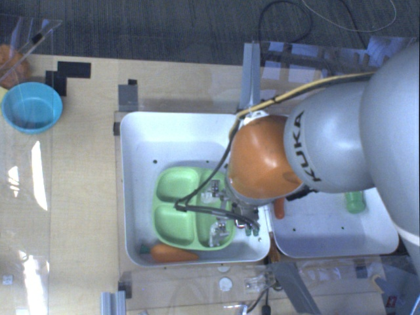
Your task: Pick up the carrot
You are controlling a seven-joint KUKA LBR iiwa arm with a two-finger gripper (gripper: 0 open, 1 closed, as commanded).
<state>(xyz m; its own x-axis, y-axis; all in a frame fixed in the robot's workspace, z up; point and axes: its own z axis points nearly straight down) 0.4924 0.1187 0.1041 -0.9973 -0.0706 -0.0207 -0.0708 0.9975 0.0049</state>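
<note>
- In the camera view, we see the carrot (172, 253) lying flat along the near wall of the left bin (134, 176), close to that bin's near-left corner, its length running left to right.
- Just behind the carrot sits a green divided tray (177, 209), and the carrot lies right beside the tray's near edge, though we cannot tell whether they touch.
- The gripper (226, 225) hangs over the right part of the tray, below the orange band of the arm (259, 159); it is to the right of the carrot and a little behind it, not over it.
- We cannot tell how the gripper is set, since the wrist and cables cover it from this angle, and nothing orange shows in it.
- We judge the step in hand to be the approach: the carrot lies untouched on the bin floor.
- To do it well, we would shift the gripper left and toward the near wall until it stands over the carrot's middle, and turn the grip across the carrot's width.
- We would watch the near wall and the tray rim, as the carrot sits in the narrow strip between them.
- In the right bin (328, 245) we see a small green thing (355, 203) and a small orange piece (279, 208) near the arm.
</note>
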